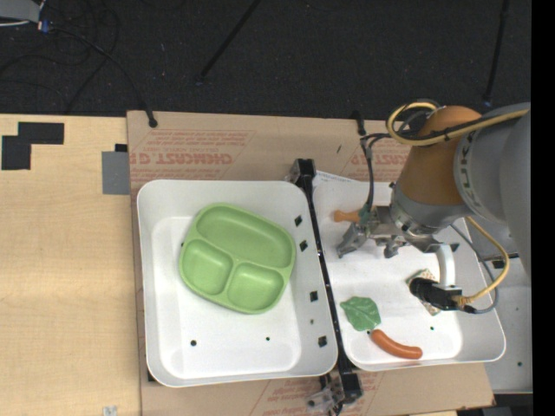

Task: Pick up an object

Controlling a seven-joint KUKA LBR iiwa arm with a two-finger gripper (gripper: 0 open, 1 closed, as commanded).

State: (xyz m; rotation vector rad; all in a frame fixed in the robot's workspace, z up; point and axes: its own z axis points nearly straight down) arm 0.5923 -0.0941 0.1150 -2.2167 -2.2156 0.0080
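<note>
While the grey arm [486, 172] with its orange band reaches in over the right bin [473, 349], the claw [368, 237] hangs low above that bin's upper half, and whether its fingers stand apart or together cannot be told from this slant. Nothing can be seen caught in the claw. Just beside the claw, toward the bin's far wall, an orange piece [345, 217] pokes out. Below the claw lies a green leaf-shaped toy [360, 311], and further below that a red-orange sausage [397, 345] near the bin's front wall. Well apart from the claw, a green divided plate [237, 257] rests in the left bin [165, 336].
</note>
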